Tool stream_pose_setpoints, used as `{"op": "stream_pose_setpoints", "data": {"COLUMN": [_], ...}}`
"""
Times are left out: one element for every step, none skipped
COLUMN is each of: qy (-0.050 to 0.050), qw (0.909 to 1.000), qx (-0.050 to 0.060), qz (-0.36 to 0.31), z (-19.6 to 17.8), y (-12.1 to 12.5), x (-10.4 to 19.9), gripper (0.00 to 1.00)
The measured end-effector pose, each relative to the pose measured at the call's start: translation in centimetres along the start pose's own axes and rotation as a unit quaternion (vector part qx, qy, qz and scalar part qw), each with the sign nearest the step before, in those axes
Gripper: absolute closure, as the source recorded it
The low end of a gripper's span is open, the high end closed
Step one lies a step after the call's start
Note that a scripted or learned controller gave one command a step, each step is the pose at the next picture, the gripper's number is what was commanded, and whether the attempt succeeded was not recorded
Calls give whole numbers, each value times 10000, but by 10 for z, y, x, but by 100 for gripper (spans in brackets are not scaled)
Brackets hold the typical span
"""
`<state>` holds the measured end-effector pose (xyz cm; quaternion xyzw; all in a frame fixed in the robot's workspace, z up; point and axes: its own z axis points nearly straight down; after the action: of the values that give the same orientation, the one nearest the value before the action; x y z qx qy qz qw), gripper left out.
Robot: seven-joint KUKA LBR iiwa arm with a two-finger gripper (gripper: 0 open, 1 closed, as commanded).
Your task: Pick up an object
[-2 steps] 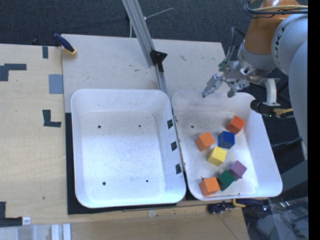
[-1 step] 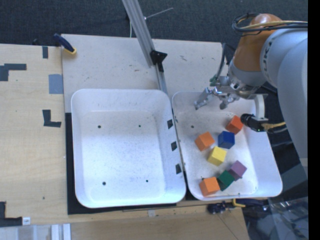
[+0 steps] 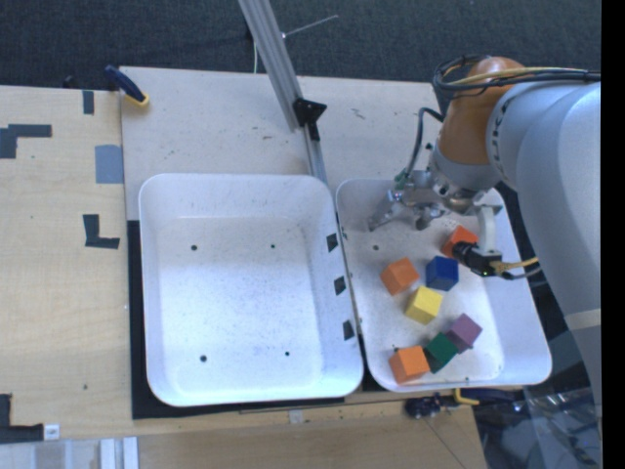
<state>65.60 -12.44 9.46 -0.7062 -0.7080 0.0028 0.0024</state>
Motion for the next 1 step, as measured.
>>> {"op": "stream_pose_setpoints", "data": {"qy": [-4], "qw": [10000], "qx": [-24], "qz": [-10], "z": [-14], "y": [1], "x": [0], "gripper": [100]}}
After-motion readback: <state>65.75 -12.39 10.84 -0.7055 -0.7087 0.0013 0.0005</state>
